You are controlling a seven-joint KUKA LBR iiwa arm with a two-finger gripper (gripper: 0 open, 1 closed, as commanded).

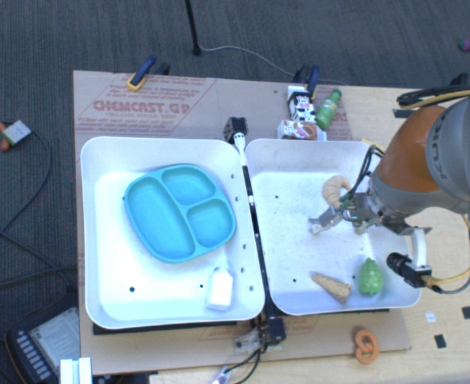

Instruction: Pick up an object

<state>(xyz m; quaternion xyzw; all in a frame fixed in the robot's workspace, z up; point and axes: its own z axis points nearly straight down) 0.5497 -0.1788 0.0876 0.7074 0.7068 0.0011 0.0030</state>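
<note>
My gripper (321,222) hangs low over the middle of the right bin (291,290), its metal fingers pointing left with a small gap and nothing between them. A curled tan piece (332,187) lies just up and right of the fingers. A tan cone-shaped piece (331,286) and a green lumpy object (370,278) lie near the bin's front right. In the left bin (107,294) sit a blue divided plate (181,211) and a small white block (219,288).
A green bottle (327,109) and a small printed box (300,120) stand behind the right bin. Blue clamps (141,72) hold the board's back edge. An orange ring (366,345) lies in front of the right bin. The arm's grey and orange body covers the bin's right side.
</note>
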